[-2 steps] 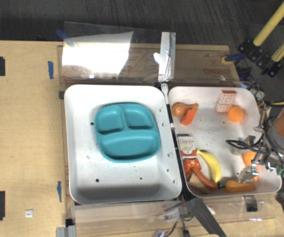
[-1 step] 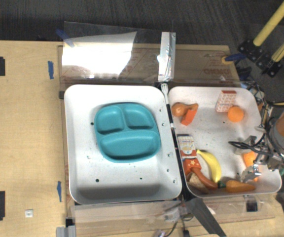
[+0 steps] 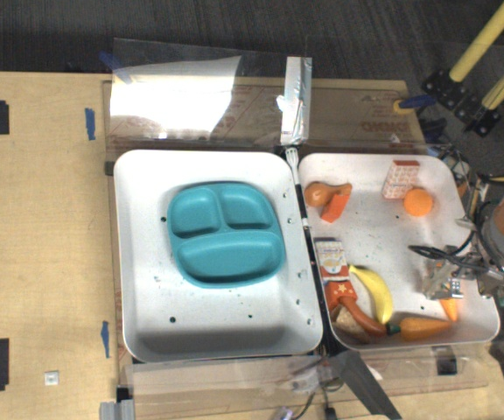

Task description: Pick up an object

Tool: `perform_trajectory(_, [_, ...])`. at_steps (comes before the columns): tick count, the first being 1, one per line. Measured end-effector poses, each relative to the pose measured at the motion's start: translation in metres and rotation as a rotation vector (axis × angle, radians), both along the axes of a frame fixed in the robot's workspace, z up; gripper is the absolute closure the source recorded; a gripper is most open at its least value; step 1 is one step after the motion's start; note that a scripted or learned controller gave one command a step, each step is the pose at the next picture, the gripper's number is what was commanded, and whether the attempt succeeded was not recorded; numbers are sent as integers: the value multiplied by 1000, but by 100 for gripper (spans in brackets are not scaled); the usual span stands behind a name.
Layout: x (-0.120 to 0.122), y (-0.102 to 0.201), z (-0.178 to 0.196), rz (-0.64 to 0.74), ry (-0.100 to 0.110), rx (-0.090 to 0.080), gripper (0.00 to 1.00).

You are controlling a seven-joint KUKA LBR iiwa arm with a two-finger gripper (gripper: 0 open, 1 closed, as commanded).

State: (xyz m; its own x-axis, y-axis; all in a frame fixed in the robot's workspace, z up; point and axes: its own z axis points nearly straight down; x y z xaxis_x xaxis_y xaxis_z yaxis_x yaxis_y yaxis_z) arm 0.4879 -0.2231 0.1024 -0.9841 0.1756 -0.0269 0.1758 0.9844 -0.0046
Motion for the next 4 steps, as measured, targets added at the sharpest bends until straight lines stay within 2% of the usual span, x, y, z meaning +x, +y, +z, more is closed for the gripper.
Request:
perform_trajectory(1, [65,0,-13,-80,13,7,100])
perform_trajectory(2, [64,0,-14,-81,16,8,0])
perform_trajectory(3, [24,-1,-14,-35,16,7,0])
perform_trajectory(4, [-2,20,-12,-66,3,3,0])
